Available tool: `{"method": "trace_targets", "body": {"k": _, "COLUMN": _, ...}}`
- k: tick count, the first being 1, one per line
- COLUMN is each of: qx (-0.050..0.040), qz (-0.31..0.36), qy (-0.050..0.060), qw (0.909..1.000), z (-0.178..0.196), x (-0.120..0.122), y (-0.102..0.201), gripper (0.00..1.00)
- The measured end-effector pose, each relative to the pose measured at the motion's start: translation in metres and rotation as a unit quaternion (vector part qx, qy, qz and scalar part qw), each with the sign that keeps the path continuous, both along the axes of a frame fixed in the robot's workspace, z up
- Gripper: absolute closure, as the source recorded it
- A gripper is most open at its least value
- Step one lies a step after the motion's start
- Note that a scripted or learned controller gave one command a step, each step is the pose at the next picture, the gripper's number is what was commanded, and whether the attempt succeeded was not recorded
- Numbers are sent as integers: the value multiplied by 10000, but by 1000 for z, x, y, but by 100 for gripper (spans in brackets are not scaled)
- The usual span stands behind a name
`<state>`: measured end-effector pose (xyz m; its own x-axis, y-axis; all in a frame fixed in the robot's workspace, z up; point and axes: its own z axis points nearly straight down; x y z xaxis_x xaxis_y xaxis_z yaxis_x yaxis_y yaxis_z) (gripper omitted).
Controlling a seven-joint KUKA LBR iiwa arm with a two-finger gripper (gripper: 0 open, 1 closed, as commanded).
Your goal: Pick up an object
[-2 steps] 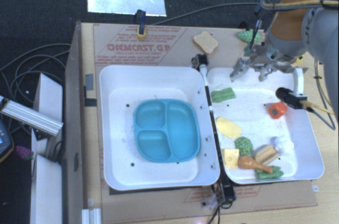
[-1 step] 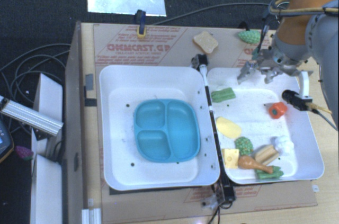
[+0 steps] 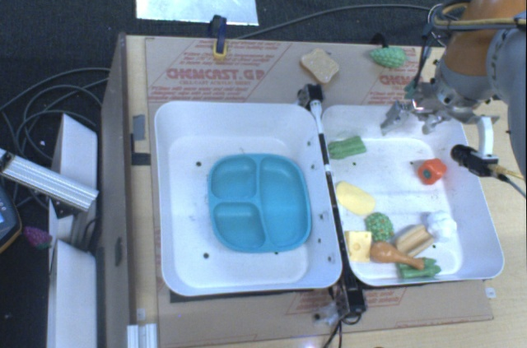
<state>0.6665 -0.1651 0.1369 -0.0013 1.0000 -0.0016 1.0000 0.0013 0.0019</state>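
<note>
A brown board [image 3: 247,71] covers the bench, printed in red with a word that reads roughly "CHEMCAST GP"; smaller print beneath is too small to read. Two shallow white bins sit on it side by side. The left bin [image 3: 177,174] holds a blue divided plate [image 3: 258,201].

The grey arm [image 3: 486,50] reaches in from the right, its orange band [image 3: 494,5] at the upper right corner, the wrist bent downward toward the far edge of the right bin [image 3: 478,215]. The gripper [image 3: 409,116] hangs over that bin's upper rim, its two fingers spread apart with nothing between them.

Toy food lies in the right bin: a green piece [image 3: 347,147] near the top left, a red tomato [image 3: 431,170] at the right, just below the gripper and apart from it, a yellow lemon [image 3: 354,197] near the divider, and a cluster at the bottom: a cheese wedge [image 3: 357,243], a broccoli floret [image 3: 379,225], a bread roll [image 3: 412,238], a small white piece [image 3: 439,225] and a drumstick [image 3: 394,254].

Outside the bins, a slice of bread [image 3: 319,65] and a green lump [image 3: 388,56] rest on the board's far edge. A yellow and black clamp [image 3: 219,38] grips that edge.
</note>
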Motion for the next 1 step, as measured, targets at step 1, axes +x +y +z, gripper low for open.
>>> {"method": "trace_targets", "body": {"k": 1, "qx": 0, "qz": -2, "qy": 8, "qw": 10000, "z": -22, "x": -23, "y": -30, "gripper": 0}}
